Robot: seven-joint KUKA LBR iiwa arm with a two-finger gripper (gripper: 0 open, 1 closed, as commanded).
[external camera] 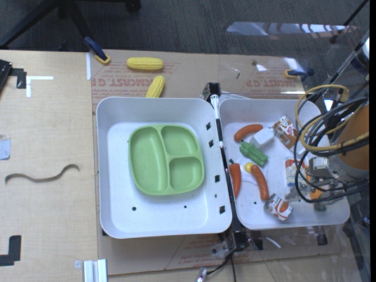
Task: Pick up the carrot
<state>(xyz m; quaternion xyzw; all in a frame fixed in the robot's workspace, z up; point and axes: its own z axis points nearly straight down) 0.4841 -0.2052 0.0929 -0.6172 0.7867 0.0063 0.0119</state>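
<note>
Two white bins are being borne side by side on a cardboard sheet (pixel 194 78) laid over a pale wood bench (pixel 47 128). The left bin (pixel 117 216) is holding a green tray (pixel 166 159) with three compartments. In the right bin (pixel 329 219) the carrot (pixel 235 178) is lying lengthwise against the left wall, just beside the divider between the bins. Near it a sausage (pixel 261 185) with a yellow tip is being seen, a green piece (pixel 253 153) above that, and a second sausage (pixel 248 131) toward the far wall. Small cartons (pixel 278 207) are lying along the right half.

The arm (pixel 352 143) is being seen at the right edge, draped in black and yellow cables (pixel 317 116). The gripper (pixel 308 187) is being held low over the right side of the right bin, well apart from the carrot; whether it is apart or together cannot be told, as cables and shadow are covering it.

Beyond the bins, two corn cobs (pixel 145 64) are resting on the cardboard. A curved cord (pixel 41 176) is lying on the wood. Grey carpet (pixel 194 16) and a chair base (pixel 88 2) are showing behind the bench.
</note>
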